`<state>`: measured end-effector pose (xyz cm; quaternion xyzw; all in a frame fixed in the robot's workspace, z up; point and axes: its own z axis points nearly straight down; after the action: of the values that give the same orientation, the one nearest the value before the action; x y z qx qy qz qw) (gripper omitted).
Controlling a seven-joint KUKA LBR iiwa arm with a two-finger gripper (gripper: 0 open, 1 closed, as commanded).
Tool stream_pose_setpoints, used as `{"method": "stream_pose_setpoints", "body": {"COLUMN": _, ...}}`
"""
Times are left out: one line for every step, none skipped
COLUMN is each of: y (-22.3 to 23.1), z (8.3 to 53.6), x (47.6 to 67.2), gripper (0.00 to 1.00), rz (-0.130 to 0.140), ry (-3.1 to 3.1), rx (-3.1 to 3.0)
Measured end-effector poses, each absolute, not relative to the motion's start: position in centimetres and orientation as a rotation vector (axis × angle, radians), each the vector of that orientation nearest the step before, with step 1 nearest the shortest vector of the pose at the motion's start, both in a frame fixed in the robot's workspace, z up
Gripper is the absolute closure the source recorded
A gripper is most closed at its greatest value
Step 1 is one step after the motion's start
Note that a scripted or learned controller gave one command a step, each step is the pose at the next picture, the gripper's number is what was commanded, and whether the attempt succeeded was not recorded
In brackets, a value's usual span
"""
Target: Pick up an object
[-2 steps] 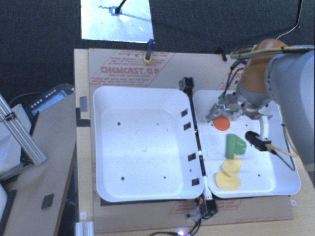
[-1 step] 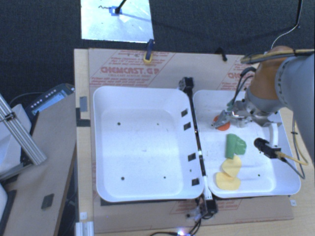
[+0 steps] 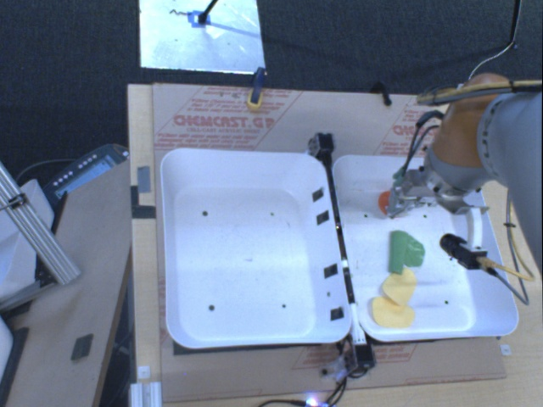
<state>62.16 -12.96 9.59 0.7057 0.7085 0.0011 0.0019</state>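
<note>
The right bin holds a small orange-red object near its far left side. A green block lies in the middle of that bin, and two yellow pieces lie toward its front edge. My gripper hangs low in the right bin, just right of the orange-red object and close to or touching it. The grey arm with its orange band reaches in from the right. The gripper's body hides whatever lies under it.
The left bin is white with only small dark specks on its floor. A black hinged divider runs between the bins. A black cable fitting hangs off the arm over the right bin's right side.
</note>
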Motion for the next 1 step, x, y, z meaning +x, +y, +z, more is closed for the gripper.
{"method": "stream_pose_setpoints", "body": {"y": -12.96, "z": 9.56, "x": 62.15, "gripper": 0.0, "rz": 0.003, "ry": 2.224, "rx": 2.214}}
